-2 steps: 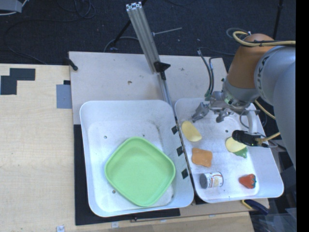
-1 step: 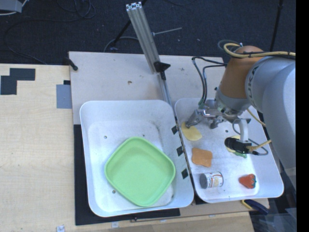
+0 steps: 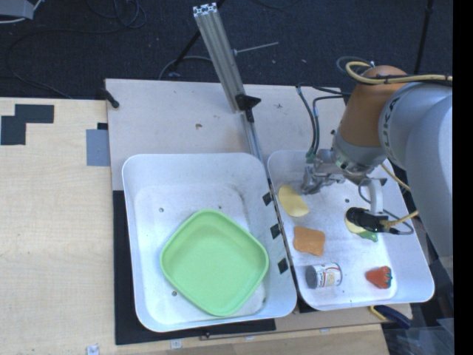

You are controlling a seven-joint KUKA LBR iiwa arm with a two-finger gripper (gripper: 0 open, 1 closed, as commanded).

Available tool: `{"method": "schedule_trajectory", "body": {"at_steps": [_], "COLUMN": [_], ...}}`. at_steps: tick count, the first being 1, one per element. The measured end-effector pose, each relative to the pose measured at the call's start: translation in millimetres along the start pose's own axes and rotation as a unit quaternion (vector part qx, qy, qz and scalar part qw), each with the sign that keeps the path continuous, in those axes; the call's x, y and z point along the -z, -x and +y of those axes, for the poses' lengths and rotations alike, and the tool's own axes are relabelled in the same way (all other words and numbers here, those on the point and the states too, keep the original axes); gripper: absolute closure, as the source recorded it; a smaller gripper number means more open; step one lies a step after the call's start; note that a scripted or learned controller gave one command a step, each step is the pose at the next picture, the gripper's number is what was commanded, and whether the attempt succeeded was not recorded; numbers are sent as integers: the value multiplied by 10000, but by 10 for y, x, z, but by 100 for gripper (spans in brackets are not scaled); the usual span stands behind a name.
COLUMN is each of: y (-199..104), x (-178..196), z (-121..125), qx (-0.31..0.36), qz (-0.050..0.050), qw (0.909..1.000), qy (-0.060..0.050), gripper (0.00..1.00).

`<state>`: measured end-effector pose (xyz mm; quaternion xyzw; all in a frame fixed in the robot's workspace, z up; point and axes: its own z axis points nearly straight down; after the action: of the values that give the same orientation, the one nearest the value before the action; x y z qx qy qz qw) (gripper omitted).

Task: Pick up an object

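My gripper [image 3: 313, 183] hangs low over the back left part of the right bin [image 3: 403, 291], its metal tip just right of and above a pale yellow rounded object [image 3: 293, 201]. I cannot tell whether it touches that object. In front of the yellow object lies an orange block [image 3: 310, 240]. A small tin can [image 3: 324, 275] lies on its side near the bin's front. A red strawberry-like object [image 3: 378, 276] sits at the front right. A yellow and green object [image 3: 360, 229] lies mid-right, partly hidden.
The left bin [image 3: 140, 191] holds a light green square plate [image 3: 214, 262] towards its front. A slanted metal bar [image 3: 225, 58] rises behind the bins. The grey arm with its orange band [image 3: 369, 117] covers the right bin's back right corner.
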<state>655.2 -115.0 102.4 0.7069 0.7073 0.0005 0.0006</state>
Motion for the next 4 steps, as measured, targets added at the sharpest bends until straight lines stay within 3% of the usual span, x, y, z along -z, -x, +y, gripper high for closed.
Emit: {"method": "schedule_trajectory", "body": {"at_steps": [4], "y": [-75], "x": [1903], "z": [-82], "qx": [-4], "qz": [-2], "qw": [10000], "qy": [13], "gripper": [100]}}
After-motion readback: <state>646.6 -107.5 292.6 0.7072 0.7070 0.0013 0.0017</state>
